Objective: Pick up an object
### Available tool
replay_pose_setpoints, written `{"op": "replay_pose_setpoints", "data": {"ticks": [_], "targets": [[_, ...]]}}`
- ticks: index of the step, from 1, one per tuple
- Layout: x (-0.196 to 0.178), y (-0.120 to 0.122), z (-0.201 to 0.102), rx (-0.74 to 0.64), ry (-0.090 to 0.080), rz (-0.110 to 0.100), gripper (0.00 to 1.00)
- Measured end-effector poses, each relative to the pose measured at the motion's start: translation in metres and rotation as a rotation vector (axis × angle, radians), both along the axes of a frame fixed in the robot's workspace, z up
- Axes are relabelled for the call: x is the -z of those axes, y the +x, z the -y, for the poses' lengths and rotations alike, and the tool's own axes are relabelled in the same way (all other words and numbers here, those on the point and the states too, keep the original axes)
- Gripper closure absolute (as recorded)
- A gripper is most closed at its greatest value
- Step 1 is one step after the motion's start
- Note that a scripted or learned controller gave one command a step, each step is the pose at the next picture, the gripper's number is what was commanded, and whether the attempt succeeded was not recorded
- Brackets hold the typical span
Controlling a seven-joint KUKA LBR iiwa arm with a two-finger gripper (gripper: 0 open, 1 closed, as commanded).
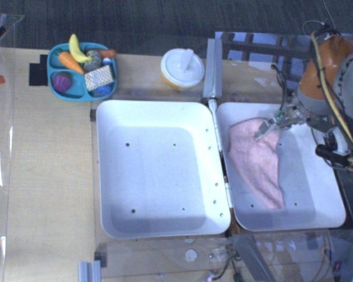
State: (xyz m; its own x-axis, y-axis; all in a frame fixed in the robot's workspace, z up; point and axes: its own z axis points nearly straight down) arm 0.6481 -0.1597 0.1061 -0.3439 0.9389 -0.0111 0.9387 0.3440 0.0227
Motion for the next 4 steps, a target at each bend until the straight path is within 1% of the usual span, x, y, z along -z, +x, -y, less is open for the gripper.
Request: {"op": "replay_pose_setpoints", "data": {"ticks": [1,2,3,4], "targets": [[0.011,-0.015,0.012,-0.048,-0.001,-0.002,0.00],[0.011,-0.028,-0.007,-0.096,-0.005,-0.001,0.00],[-0.001,-0.026,-0.010,-0.098,-0.003,0.003,1.00],[-0.001,-0.026,-0.009,-0.098,-0.003,0.003,0.00]]}}
